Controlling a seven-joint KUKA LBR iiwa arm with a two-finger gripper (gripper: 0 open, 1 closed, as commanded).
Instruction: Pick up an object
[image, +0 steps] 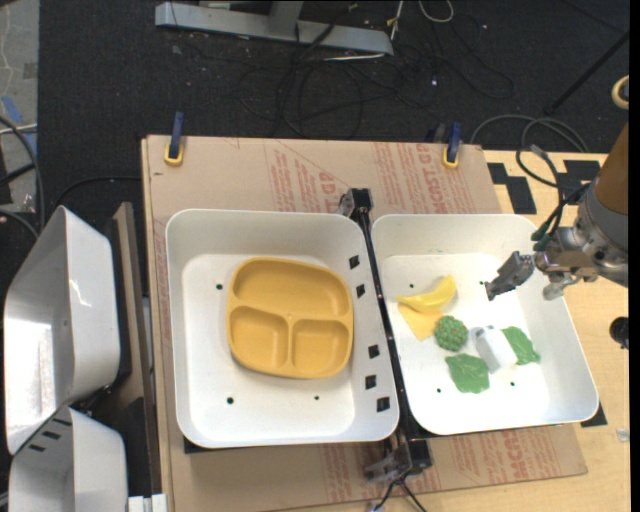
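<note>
Nearest the camera, the front rim of the two shallow white plastic bins: left bin (190, 400), right bin (560, 400), side by side and touching along a black clip strip.

Left bin: one yellow-orange three-compartment plastic tray (291, 318), flat, roughly centred.

Right bin, a cluster of small toy-food pieces in the middle:
- one yellow banana-shaped plastic piece (430, 296), overlapping one flat yellow wedge (420, 321)
- one knobbly green broccoli-like ball (451, 333), touching the wedge
- one flat green leaf-shaped piece (468, 373), just below the ball
- one small grey-white block (491, 346), between the ball and one green oblong piece (520, 345)

Count: two yellow, three green, one grey-white, one tray, two bins.

Two-finger gripper (527, 278) hangs over the right bin's upper right, near the cluster but apart from every piece, nothing between the fingers. One dark finger (505, 275) and a paler one stand apart, so jaws read as spread, though the low resolution leaves that a bit uncertain.

Handling judgement: all pieces look light, rigid, smooth hollow plastic, likely slippery on the bin floor. Flat leaf and wedge offer little height to pinch. Broccoli ball looks the best target: bumpy, tall, grip across its middle. Banana: take across the narrow body, not the ends. Neighbours touching may shift when the fingers come down.
</note>
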